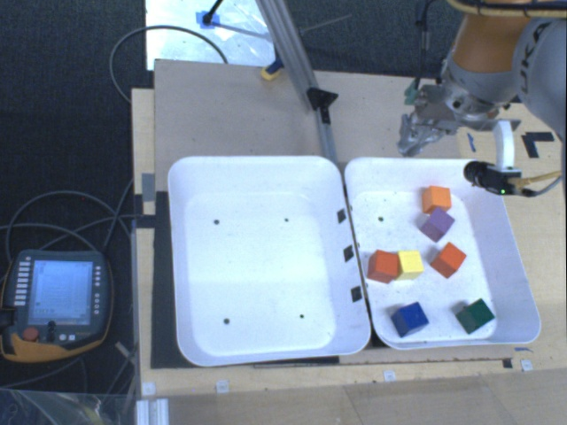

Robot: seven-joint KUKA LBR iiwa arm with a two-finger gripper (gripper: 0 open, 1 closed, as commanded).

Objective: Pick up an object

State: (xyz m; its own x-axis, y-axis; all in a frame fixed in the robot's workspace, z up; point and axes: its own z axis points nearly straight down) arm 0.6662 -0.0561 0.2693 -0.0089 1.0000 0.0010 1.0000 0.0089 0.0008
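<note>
- White left bin (257, 175) sits beside the right bin (505, 237).
- Right bin holds blocks: red (383, 266), yellow (411, 263), blue (410, 318), purple (437, 224), orange (436, 198), green (476, 315).
- Gripper (415, 142) hangs above the right bin's far edge, grasping nothing; its closure is unclear.

A teach pendant (55, 304) lies on the dark floor left of the bench, cables looping round it. A slanted metal pole (292, 56) crosses the bench's far side.
</note>
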